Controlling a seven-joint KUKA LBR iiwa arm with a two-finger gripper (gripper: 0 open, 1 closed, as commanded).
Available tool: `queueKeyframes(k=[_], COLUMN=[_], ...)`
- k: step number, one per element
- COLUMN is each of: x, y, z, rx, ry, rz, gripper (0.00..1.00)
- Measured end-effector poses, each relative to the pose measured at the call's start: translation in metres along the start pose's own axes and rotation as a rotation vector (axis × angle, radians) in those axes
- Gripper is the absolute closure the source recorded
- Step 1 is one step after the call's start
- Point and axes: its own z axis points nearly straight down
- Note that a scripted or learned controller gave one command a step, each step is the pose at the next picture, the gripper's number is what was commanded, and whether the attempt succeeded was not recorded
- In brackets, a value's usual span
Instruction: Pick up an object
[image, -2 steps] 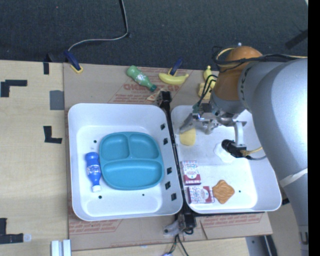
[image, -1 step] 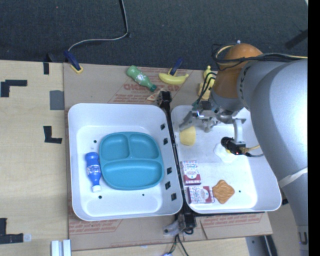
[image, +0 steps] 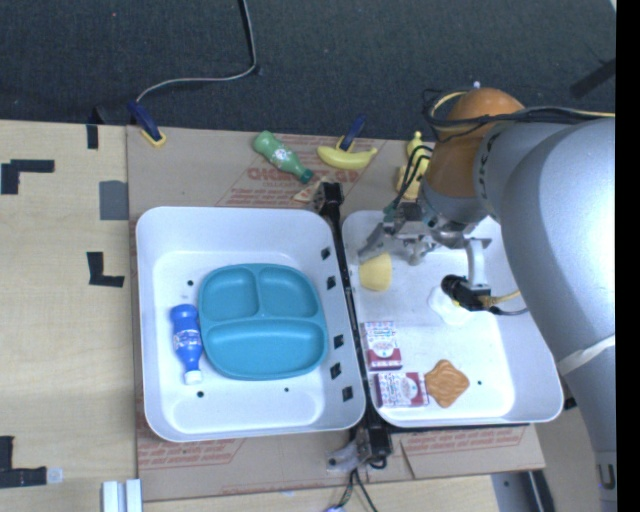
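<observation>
1. Wooden bench (image: 60, 300) with a cardboard sheet is being used to carry two white bins side by side, and dark carpet is being seen behind it.
2. The pale yellow lump (image: 375, 272) is being shown on the floor of the right bin (image: 520, 390), just beside the pincer (image: 393, 248), on its near side and slightly toward the divider between the bins.
3. The pincer is being shown spread partly open over the far end of the right bin; nothing is being gripped between its fingers, and the lump is being left apart from them, close to the tip nearer the divider.
4. Nearer the camera than the pincer, a small red-and-white packet (image: 383, 345) and a second packet (image: 398, 388) are being seen lying flat along the divider side.
5. A brown cookie (image: 447, 383) is being shown just beside the second packet, on the arm's side.
6. Across the divider from the pincer, the left bin (image: 160, 225) is being occupied by a blue divided plate (image: 264, 322), with a blue bottle (image: 186, 342) lying against the plate's far side.
7. Beyond the pincer, outside the bins, a banana (image: 347, 156) and a green bottle (image: 282, 157) are being seen on the cardboard.
</observation>
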Motion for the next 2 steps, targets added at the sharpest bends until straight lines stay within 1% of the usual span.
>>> queueKeyframes(k=[2], x=[0.0018], y=[0.0014], z=[0.0001], rx=[0.001], ry=[0.0], rz=[0.0], gripper=[0.0])
